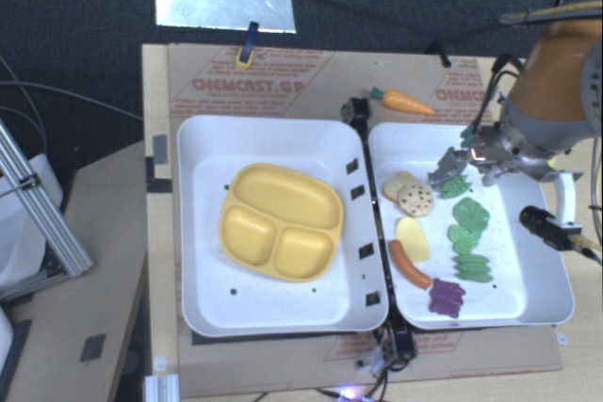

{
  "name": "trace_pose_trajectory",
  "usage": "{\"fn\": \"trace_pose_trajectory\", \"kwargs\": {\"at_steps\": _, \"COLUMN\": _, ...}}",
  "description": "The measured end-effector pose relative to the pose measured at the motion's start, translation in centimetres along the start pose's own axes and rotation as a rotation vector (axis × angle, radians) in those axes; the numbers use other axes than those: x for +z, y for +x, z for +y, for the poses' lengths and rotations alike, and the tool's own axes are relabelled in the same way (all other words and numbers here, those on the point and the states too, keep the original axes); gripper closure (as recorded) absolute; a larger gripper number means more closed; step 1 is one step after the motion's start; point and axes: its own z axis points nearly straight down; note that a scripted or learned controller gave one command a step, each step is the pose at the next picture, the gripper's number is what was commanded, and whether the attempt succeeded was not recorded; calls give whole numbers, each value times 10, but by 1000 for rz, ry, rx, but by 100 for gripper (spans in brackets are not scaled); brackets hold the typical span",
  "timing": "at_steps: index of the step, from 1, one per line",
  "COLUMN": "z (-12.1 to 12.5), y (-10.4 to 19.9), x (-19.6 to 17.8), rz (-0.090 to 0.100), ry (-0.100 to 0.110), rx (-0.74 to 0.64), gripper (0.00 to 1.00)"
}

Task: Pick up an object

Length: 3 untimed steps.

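**Hovering Over the Right Bin, Choosing a Target**

Reaching in over the right bin (542, 292), I hang my end effector (450, 169) low above its upper half, just beside the green pieces. Whether anything sits in its grip I cannot tell; the tip is too small and blurred.

I judge the toy food is gathered here so I can pick from it, while the left bin (203, 297) waits with its yellow divided plate (279, 221).

My count in the right bin: one cookie (415, 199), one yellow slice (413, 238), one sausage (411, 265), one purple cluster (447, 297), several green pieces (469, 231). One carrot (405, 102) lies outside on the worktop (283, 80).
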Motion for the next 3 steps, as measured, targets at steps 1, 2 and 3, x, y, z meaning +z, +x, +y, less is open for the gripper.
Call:
{"fn": "trace_pose_trajectory", "kwargs": {"at_steps": 1, "z": -54, "y": 13, "x": 102, "rz": 3, "ry": 13, "rx": 2, "gripper": 0}}
{"fn": "trace_pose_trajectory", "kwargs": {"at_steps": 2, "z": -92, "y": -55, "x": 77, "rz": 0, "ry": 0, "rx": 8, "gripper": 0}}
{"fn": "trace_pose_trajectory", "kwargs": {"at_steps": 3, "z": -40, "y": -42, "x": 124, "rz": -1, "ry": -3, "rx": -4, "gripper": 0}}
